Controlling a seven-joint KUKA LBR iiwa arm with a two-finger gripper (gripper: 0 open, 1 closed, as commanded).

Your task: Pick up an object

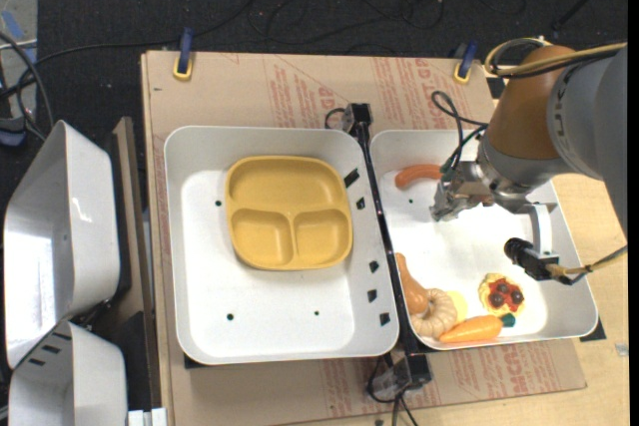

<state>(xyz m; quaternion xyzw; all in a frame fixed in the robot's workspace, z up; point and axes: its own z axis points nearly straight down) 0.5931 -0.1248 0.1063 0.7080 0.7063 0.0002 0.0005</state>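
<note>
My gripper hangs low over the upper left part of the right bin, just below and right of an orange sausage-like piece. I see nothing held in it. Along the bin's front edge lie an orange gourd-shaped toy, a tan curled piece, an orange carrot and a small yellow round item with red and dark toppings.
The left bin holds a yellow divided plate. A black divider strip runs between the bins. The arm's orange band looms over the right bin's back. White containers stand off the bench at left.
</note>
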